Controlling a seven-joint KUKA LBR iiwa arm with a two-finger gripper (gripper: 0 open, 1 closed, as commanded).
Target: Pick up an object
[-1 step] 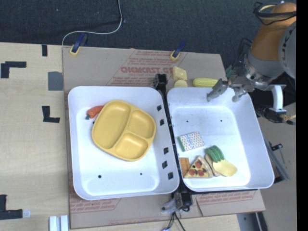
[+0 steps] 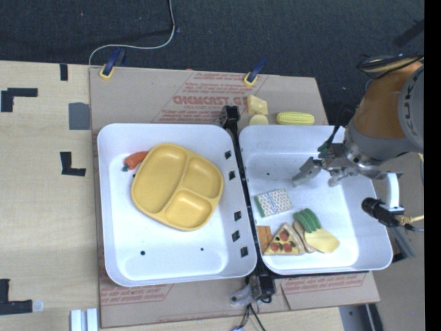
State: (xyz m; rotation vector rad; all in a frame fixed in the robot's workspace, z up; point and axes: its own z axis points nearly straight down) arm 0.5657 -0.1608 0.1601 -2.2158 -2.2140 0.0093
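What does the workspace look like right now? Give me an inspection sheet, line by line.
Surface: cardboard sheet on a wooden bench, bearing two white bins.
Job's things: right bin holds a patterned packet, pizza slice, green and yellow toy food.
Clutter: yellow divided plate in left bin, orange item under its edge; corn behind the bins.
Grippers: gripper above right bin, holding nothing.
Cables: white cable at top.
Surroundings: dark carpet.

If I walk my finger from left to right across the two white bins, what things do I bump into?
Carrot → yellow plate → checkered cloth → pizza slice → green pickle → gripper
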